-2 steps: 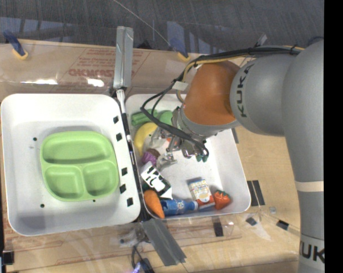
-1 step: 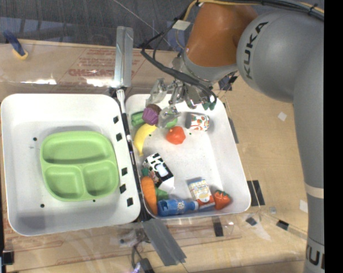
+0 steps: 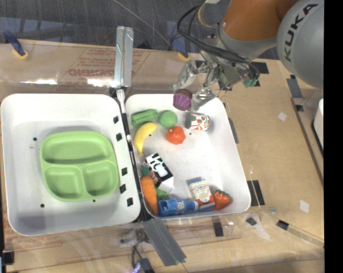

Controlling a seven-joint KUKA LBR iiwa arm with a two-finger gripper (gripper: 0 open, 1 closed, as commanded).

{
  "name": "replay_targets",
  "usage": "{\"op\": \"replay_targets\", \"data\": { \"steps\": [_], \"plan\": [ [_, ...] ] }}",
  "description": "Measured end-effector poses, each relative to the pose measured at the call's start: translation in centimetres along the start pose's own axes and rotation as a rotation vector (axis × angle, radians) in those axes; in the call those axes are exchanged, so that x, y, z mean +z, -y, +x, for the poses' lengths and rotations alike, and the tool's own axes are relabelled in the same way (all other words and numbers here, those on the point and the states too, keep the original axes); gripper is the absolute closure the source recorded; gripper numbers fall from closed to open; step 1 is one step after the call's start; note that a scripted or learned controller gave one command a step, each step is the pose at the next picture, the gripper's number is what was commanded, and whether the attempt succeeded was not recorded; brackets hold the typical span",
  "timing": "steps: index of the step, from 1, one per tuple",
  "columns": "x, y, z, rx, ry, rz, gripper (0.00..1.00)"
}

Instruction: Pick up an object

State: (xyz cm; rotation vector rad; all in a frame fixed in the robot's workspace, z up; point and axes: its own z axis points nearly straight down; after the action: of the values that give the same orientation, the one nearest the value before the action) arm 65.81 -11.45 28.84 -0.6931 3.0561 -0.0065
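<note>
Purple grape bunch (image 3: 182, 100) just left of the gripper (image 3: 201, 95) at the right bin's (image 3: 235, 152) far rim, grip state unclear

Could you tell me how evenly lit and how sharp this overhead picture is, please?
Camera view: lighting is soft and even; the left bin shows a grey shadow along its lower wall; the green tray and banana are fairly sharp; the gripper looks blurred and cluttered by cables.

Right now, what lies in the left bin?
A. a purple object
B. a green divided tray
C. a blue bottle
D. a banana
B: the green divided tray sits alone in the left bin, while the banana, blue bottle and purple object are at the right bin.
</note>
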Motion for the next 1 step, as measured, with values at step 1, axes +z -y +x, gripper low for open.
{"op": "replay_targets", "data": {
  "steps": [1],
  "plan": [
    [1.26, 5.75, 2.83, -0.334, -0.002, -0.003, 1.0]
  ]
}}
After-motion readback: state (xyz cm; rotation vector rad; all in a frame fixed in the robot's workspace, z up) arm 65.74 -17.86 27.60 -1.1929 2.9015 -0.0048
